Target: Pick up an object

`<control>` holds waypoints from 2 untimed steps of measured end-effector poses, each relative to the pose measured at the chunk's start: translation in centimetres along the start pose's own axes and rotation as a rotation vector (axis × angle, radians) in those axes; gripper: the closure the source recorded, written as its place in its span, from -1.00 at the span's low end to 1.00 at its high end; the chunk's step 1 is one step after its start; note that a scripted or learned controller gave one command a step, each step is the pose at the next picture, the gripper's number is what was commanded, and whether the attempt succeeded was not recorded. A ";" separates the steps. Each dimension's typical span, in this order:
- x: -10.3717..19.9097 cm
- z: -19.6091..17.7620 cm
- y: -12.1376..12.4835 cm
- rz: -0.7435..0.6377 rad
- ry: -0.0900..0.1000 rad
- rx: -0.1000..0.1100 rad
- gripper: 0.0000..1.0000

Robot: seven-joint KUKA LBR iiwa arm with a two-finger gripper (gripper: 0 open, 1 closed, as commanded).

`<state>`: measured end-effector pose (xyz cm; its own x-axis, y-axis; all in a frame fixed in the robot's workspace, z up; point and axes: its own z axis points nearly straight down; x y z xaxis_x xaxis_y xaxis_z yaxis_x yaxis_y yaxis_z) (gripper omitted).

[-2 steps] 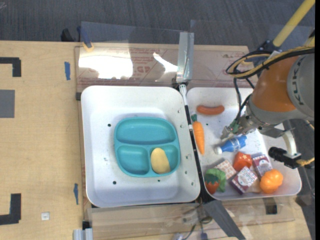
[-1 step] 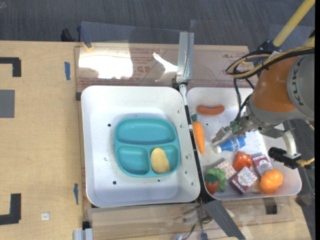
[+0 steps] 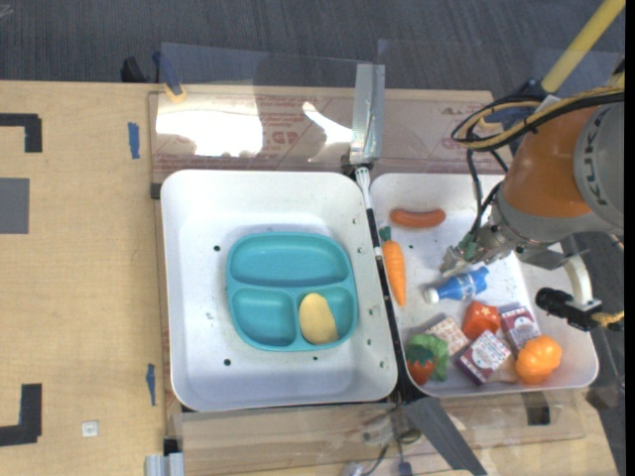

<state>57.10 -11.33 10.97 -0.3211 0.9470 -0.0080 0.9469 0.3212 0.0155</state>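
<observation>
Plywood bench carries two white bins; in the right bin the gripper hovers just above the blue bottle (grip state: cannot tell). Best approach: descend centred across the bottle's body, clear of the carrot.

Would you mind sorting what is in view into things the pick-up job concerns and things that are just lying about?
Job in hand:
gripper over the right bin
blue bottle just under it
carrot
sausage
orange fruit

Lying about:
teal tray in the left bin
yellow potato in a tray compartment
</observation>
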 end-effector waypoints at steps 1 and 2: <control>0.0 0.1 0.0 0.000 0.001 0.001 -1.00; 0.3 2.2 -2.8 -0.043 0.005 0.008 -1.00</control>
<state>54.35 -11.93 8.77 -0.3617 0.9323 -0.0030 0.9322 0.3618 0.0073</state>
